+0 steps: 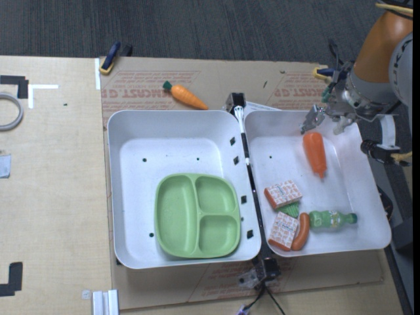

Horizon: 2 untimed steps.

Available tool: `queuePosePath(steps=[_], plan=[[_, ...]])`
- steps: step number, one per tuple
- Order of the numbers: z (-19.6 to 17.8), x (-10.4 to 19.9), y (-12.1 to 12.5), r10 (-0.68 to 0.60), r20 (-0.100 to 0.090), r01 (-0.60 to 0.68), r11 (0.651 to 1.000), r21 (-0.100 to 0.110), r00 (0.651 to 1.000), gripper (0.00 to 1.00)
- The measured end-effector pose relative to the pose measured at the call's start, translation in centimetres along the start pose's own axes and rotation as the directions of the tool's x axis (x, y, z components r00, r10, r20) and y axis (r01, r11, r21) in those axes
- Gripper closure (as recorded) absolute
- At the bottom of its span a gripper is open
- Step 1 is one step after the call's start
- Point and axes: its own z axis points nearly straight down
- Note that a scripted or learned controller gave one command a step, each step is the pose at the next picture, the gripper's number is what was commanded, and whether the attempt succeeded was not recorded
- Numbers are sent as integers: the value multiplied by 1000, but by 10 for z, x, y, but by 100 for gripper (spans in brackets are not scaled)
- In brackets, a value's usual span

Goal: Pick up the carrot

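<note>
While the gripper point(319, 118) hangs over the far end of the right bin point(371, 238), an orange carrot point(315, 153) lies in that bin just on the near side of it. The carrot's top end is right by the gripper, but I cannot tell if they touch. I also cannot tell if the gripper is spread or pressed together. Past the carrot, nearer to us, sit two little boxes point(283, 193), a sausage point(301, 232) and a green bottle point(331, 220). Well off to the gripper's left, outside both bins, a second carrot point(186, 96) with a green top lies on the cardboard point(144, 84).
</note>
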Motion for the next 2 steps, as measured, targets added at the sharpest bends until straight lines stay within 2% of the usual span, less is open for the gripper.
queuePosePath(steps=[1,2], plan=[[-18,61,-33,41,-2,-41,999,3,999,0],[-43,84,-58,-229,-2,229,973,2,973,0]])
